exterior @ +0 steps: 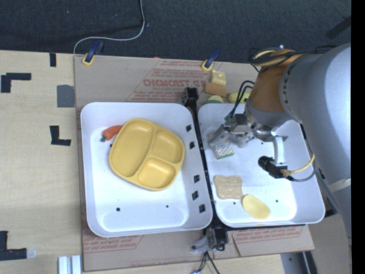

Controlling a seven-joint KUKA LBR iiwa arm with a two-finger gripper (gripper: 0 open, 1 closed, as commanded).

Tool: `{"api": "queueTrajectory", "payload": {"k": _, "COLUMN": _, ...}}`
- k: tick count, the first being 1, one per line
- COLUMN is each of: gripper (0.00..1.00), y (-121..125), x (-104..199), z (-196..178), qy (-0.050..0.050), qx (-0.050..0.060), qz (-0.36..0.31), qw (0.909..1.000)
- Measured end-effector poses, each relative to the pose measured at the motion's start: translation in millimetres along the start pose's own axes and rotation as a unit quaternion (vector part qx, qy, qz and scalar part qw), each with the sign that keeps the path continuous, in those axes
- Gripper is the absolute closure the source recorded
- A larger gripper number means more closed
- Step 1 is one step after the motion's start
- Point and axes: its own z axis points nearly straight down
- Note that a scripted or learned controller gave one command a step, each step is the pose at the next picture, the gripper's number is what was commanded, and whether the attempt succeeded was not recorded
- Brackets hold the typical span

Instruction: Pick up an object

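Two shallow white bins sit side by side on a brown cardboard sheet. The left white bin (97, 210) holds a yellow plastic plate with three compartments (147, 153), lying a little toward the far side, and an orange carrot-shaped toy (111, 132) peeks out from under the plate's far left edge, touching it. The grey arm with its orange band (268, 93) reaches in from the right over the right white bin (302, 210), and the metal two-finger gripper (219, 136) is down at the far left part of that bin; whether it is open or closed cannot be told from this angle. Just beside its tip, on the near side, lies a small pale green-dotted square piece (223, 150). Toward the near edge of the same bin rest a tan slice of toy bread (228, 187) and, just to its right and nearer, a yellow oval piece (256, 206).
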Motion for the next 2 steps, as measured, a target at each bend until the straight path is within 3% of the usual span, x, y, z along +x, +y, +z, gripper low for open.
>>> {"api": "queueTrajectory", "payload": {"k": 1, "gripper": 1.0, "y": 1, "x": 0, "z": -10, "qy": 0.0, "qx": 0.0, "qz": -0.001, "qw": 1.0}}
{"api": "queueTrajectory", "payload": {"k": 2, "gripper": 1.0, "y": -6, "x": 71, "z": -105, "qy": 0.002, "qx": -0.004, "qz": -0.004, "qw": 1.0}}
